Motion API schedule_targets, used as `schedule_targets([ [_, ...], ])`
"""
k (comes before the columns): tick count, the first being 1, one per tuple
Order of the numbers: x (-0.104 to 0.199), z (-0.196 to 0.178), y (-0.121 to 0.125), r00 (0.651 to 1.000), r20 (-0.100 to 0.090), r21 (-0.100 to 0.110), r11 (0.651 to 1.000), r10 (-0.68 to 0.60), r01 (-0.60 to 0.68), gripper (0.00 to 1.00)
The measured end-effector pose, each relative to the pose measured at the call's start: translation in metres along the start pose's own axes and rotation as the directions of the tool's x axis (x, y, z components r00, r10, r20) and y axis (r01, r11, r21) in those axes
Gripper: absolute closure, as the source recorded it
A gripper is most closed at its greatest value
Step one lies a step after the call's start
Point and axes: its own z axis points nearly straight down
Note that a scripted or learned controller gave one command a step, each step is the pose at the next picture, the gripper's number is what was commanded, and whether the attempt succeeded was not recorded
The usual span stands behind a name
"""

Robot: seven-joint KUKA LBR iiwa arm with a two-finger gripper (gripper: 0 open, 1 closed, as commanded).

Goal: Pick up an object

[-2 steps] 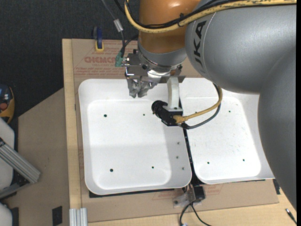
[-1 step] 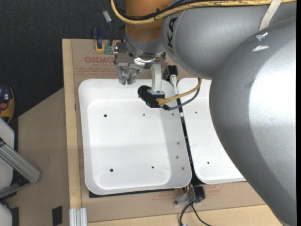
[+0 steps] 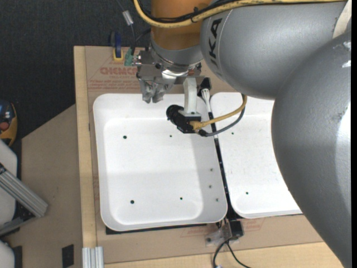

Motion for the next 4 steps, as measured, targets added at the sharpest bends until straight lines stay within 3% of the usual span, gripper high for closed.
schedule_targets([
  [1,-0.097,-0.026,-0.033,1.0,0.005,0.001,1.0,0.011,-0.011,1.0],
  [2,-0.102,-0.029,-0.058,1.0,0.002,0.004,1.0,0.004,-0.004,1.0],
  [3,-0.05,0.04,-0.069,1.0,0.002,0.011,1.0,-0.003,0.003,1.0],
  [4,-0.092,-0.024,-0.06,1.0,0.002,-0.007,1.0,0.006,-0.006,1.0],
])
